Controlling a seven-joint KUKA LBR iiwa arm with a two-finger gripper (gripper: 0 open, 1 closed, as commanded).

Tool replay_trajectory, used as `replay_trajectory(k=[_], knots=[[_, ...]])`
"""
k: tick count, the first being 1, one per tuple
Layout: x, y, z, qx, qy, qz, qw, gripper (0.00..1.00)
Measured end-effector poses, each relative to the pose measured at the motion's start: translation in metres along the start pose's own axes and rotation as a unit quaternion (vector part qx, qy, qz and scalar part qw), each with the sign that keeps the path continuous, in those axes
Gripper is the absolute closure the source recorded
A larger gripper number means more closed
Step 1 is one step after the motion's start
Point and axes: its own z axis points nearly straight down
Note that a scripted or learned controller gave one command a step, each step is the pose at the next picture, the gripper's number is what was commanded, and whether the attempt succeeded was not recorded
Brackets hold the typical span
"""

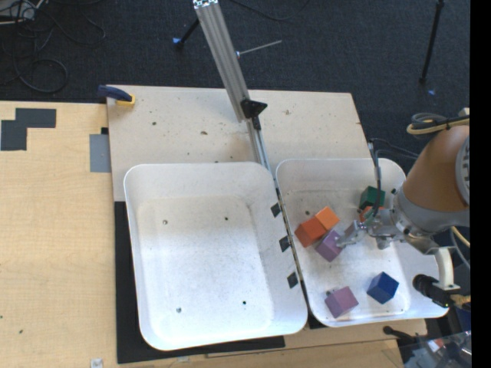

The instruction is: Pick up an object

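Right now the arm (pixel 437 182) reaches into the right bin (pixel 318 173), its pincer (pixel 360 232) low among the blocks. How wide the pincer stands, or whether it has hold of anything, I cannot tell from where I stand; the metal parts blur together.

Just beside its tip lie a purple block (pixel 329 246) and an orange block (pixel 317 226), touching or nearly so, with a green block (pixel 372 198) near the wrist. A second purple block (pixel 341 300) and a blue block (pixel 383 287) sit apart, toward the near rim. The left bin (pixel 153 182) is next door on the bench (pixel 184 121).

My worry is the crowding: purple and orange packed so tight could mean the pincer catches an edge of both, or nudges one aside and closes on air. A slanted block could also squirt out as it lifts.
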Motion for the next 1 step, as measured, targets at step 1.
replay_trajectory(k=[1], knots=[[-0.0010,-0.0006,-0.0076,0.001,0.001,0.004,1.0000,1.00]])
